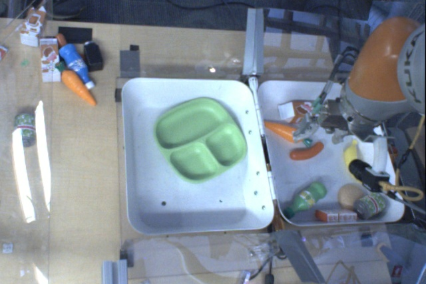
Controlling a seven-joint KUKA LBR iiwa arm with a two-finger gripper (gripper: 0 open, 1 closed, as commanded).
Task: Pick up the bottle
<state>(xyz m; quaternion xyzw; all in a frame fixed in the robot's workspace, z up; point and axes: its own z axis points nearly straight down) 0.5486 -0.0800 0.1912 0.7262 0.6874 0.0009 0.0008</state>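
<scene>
Here, the arm reaches in from the right, and its hand [308, 135] hangs over the far half of the right bin [287, 176], just above the gap between an orange carrot [279, 131] and a reddish sausage [306, 152]. Whether the hand is released or clenched cannot be told from this slant, and nothing can be seen held in it. The green bottle [306, 198] lies on its side near the front left corner of the same bin, tilted across the floor and well apart from the hand, with the sausage between them. Just to the bottle's right lie a flat red box [336, 215], a round brownish thing [349, 195] and a small can [371, 205], all close together along the front wall. A yellow thing [351, 155] sits nearer the right wall, and a small packet [293, 108] lies at the far side, behind the carrot. The left bin [140, 143] holds a green divided plate [200, 138], set about in its middle. Out on the surface [66, 176], far to the left, a blue bottle [75, 66] lies beside a second carrot [78, 88] and some small cartons [48, 58].
</scene>
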